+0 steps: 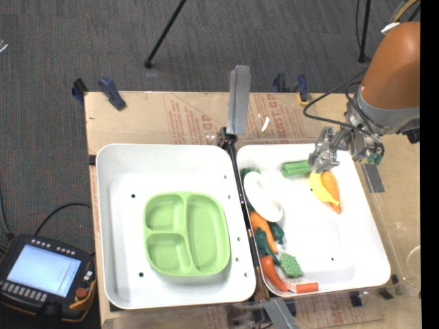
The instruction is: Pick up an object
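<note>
Judging by its look, the yellow-and-orange toy [325, 187] under the gripper [327, 155] is light moulded plastic or soft fabric, smooth enough to slip. You find it in the right bin [370, 252], toward the far right corner, lying at a slant with its orange tip pointing to the near right. Take it across the fat yellow middle, not the narrow tip, which would likely squirt out of a pinch. At this distance I cannot tell how far the jaws stand apart, nor whether they have anything; they hang just above the toy's upper end.

Just left of it lies a green cylinder [296, 168], close enough to be nudged. Farther left a white disc [264, 196] leans near the bin's wall, and below it carrots [263, 233], a green knobbly piece [291, 264] and a small red-and-white box [302, 287] crowd the near left corner. The bin floor is smooth and white, so things will slide.

In the left bin [110, 177] sits a green tray [186, 234]. Both bins rest on a cardboard-covered bench [158, 118], with a pendant [44, 275] on the carpet at the near left.
</note>
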Controlling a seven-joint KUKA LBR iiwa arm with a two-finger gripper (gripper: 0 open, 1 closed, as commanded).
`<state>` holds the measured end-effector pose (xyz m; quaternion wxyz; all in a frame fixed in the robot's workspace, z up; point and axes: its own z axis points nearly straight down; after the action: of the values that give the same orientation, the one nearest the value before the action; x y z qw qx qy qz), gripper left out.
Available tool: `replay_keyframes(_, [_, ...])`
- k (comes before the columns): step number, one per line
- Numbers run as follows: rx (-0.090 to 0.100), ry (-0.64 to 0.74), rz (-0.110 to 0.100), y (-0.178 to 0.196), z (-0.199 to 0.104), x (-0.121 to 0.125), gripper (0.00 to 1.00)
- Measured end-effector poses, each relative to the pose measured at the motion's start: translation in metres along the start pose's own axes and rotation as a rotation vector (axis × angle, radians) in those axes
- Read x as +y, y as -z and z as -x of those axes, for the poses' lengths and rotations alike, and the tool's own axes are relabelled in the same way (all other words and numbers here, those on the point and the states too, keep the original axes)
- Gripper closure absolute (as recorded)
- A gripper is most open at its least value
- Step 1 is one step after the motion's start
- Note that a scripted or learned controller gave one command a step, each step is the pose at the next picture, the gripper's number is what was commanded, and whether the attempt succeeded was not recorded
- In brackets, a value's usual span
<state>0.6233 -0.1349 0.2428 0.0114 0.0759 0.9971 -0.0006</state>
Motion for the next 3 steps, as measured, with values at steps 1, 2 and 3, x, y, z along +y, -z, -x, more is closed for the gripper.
replay_keyframes(1, [0.024,0.168,0.004,-0.156,-0.032,-0.011,1.00])
replay_keyframes(2, [0.025,0.107,0.002,-0.153,-0.125,-0.077,1.00])
replay_keyframes(3, [0.023,0.109,0.003,-0.153,-0.124,-0.076,0.00])
